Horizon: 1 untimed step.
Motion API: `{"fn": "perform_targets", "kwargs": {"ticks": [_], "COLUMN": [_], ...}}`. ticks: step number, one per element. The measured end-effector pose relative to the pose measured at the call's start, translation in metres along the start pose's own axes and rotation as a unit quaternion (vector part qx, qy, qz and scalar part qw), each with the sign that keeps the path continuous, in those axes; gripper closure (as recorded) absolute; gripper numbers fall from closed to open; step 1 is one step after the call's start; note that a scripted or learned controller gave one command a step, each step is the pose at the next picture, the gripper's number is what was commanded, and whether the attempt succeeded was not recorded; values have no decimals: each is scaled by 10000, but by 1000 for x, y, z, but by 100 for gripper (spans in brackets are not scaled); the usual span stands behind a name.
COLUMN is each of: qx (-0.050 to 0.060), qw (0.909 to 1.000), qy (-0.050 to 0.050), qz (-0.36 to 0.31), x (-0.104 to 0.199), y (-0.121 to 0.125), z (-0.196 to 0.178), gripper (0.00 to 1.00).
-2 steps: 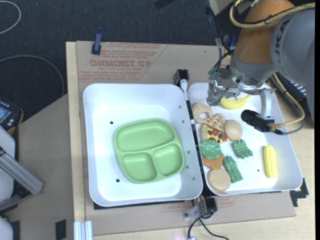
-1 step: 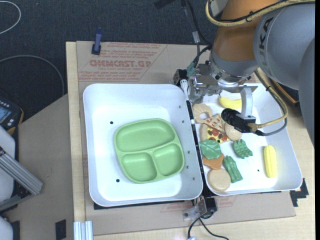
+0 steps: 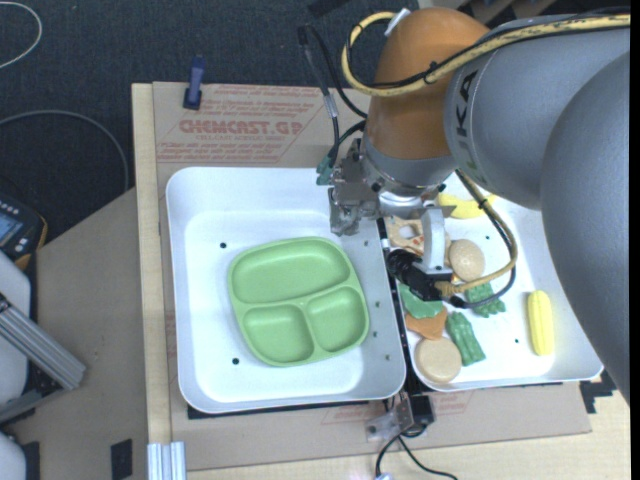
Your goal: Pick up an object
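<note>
Board [image 3: 250, 128] reads "CHEMCAST GP"; gripper [image 3: 405, 230] over right bin [image 3: 560, 368] toys.

A blue clamp [image 3: 194, 84] sits at eleven o'clock on the brown board [image 3: 250, 123]. A printed label [image 3: 240, 128] lies beside it. A white cable [image 3: 25, 28] loops at ten o'clock.

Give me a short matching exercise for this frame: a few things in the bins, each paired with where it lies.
Things:
1. green divided plate
2. yellow corn cob
3. round beige disc
4. gripper

Places:
A. right bin, near its right edge
B. over the seam between the two bins
C. middle of the left bin
D. right bin, front left corner

Pairs: 1-C, 2-A, 3-D, 4-B
</note>
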<state>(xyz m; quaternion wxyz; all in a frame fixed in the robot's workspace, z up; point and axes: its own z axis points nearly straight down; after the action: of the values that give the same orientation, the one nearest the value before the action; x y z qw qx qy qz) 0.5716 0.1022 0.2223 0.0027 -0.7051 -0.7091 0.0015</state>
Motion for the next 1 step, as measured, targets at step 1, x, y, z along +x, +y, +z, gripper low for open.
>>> {"fn": "perform_targets", "kwargs": {"ticks": [1], "qx": [-2], "qw": [10000], "qy": [-6], "qz": [9], "x": [106], "y": [-82], "z": [-13], "gripper": [100]}}
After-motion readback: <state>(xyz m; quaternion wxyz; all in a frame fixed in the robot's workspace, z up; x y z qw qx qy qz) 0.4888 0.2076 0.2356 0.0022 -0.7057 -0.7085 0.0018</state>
